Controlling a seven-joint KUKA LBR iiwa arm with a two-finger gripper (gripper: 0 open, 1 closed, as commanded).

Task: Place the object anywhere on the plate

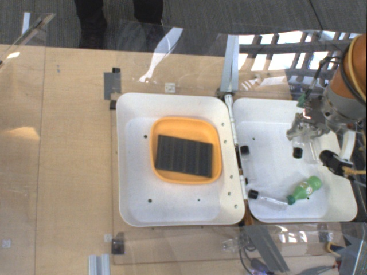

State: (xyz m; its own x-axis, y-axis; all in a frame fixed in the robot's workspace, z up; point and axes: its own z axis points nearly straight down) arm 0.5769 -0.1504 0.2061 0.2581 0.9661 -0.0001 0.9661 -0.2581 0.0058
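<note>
- The table (57,153), pale wood, fills most of the frame and carries two shallow white bins side by side.
- The left bin (132,171) sits in the middle of the frame. The right bin (269,125) touches it along their shared edge, toward the right of the frame.
- The arm (350,67) comes in at the upper right of the frame, its orange band showing above the wrist.
- The plate (184,128), orange with a dark ribbed insert, lies in the upper middle of the left bin. Nothing rests on it besides that insert.
- The gripper (301,132) hangs over the upper part of the right bin. I cannot tell whether it is spread or closed, and nothing is visibly pinched there.
- The object, a green bottle (304,189), lies on its side at the lower right of the right bin, well apart from the plate and below the gripper.
- A small clear tube (266,199) with a dark end lies just left of the bottle, near the bin's lower left corner.
- Judged from this, the task is barely begun: the bottle is not yet grasped, and picking it up, carrying it across and setting it on the plate all remain.
</note>
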